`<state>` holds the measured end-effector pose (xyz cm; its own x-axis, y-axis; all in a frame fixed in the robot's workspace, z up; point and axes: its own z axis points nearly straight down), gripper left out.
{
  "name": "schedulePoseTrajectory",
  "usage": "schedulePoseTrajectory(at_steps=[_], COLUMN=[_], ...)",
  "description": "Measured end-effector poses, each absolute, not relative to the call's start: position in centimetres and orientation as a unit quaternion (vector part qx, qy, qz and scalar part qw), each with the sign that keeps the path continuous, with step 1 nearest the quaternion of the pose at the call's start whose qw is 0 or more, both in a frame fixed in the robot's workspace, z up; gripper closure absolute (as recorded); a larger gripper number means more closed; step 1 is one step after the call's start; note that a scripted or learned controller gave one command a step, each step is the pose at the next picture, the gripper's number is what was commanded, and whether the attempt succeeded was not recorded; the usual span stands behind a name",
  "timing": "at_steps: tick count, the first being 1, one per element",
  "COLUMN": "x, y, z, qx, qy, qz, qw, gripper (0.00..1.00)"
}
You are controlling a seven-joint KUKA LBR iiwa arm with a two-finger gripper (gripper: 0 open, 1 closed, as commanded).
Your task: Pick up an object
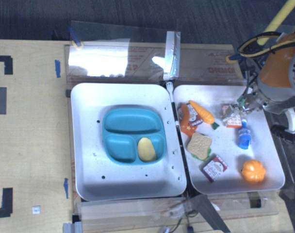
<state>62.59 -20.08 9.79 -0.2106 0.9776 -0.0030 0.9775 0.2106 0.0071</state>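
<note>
The gripper [244, 103] hung over the right bin [276, 178], above a crinkled wrapper [231, 115] and a blue bottle [243, 137]; its grip state couldn't be told.

wooden bench [26, 144], two white bins [84, 130]

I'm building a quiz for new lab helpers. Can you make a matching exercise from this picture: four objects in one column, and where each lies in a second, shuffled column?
Things:
1. pale yellow oval potato-shaped toy
2. orange toy carrot with a green tip
3. small orange pumpkin-shaped toy
4. small blue bottle with a white cap

Places:
A. right white bin, near front right corner
B. right bin, upper left part, lying slantwise
C. a lower compartment of the blue divided tray in the left white bin
D. right bin, right of middle, below the gripper

Pairs: 1-C, 2-B, 3-A, 4-D
</note>
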Motion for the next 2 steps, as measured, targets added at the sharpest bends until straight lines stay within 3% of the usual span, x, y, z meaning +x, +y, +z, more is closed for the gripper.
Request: schedulePoseTrajectory(at_steps=[1, 2], x=[67.0, 62.6], y=[-13.1, -13.6], z=[18.2, 23.0], qx=[0.689, 0.741], qy=[0.725, 0.672], qz=[0.0031, 0.0006], qw=[0.003, 0.001], gripper=[1.00, 1.00])
